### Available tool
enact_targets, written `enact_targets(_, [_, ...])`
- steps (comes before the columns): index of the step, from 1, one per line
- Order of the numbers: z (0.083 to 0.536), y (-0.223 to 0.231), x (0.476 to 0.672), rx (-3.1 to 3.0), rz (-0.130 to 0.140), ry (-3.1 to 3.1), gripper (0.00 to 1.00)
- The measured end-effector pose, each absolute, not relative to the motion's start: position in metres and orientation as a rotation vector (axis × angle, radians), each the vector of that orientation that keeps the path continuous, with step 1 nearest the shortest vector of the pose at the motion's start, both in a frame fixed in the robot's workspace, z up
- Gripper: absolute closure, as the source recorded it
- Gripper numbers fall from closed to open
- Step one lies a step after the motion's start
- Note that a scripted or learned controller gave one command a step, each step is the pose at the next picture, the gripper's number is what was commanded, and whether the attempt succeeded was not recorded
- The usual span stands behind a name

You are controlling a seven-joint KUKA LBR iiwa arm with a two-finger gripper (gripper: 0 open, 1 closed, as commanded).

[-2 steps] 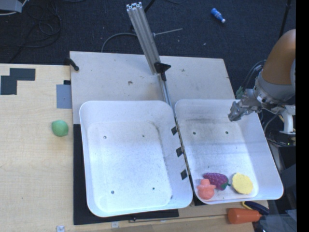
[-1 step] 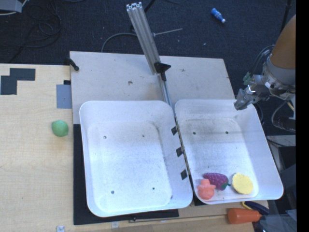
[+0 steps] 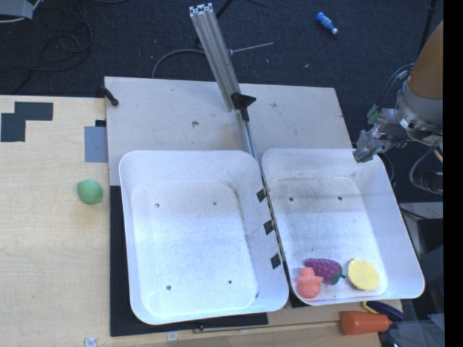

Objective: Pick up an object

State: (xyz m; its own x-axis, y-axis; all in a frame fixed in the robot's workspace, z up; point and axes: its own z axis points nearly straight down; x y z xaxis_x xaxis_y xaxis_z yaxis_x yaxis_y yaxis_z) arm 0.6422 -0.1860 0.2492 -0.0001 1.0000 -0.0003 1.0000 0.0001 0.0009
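No text, label, brand, number or sign can be read anywhere.

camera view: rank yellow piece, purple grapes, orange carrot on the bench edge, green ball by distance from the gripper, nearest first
From the gripper, at the right bin's far right corner:
1. Yellow piece, right bin, near right corner.
2. Purple grapes, right bin, just left of the yellow piece; close to it, a near call.
3. Orange carrot, bench edge below the right bin.
4. Green ball, wooden surface, far left.

bench (image 3: 181, 118) — two white bins (image 3: 137, 172), green ball (image 3: 90, 191)
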Motion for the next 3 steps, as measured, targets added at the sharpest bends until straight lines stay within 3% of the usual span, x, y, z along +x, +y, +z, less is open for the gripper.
enact_targets(3, [0.223, -0.019, 0.631, 2.219, 0.0, 2.226, 1.0])
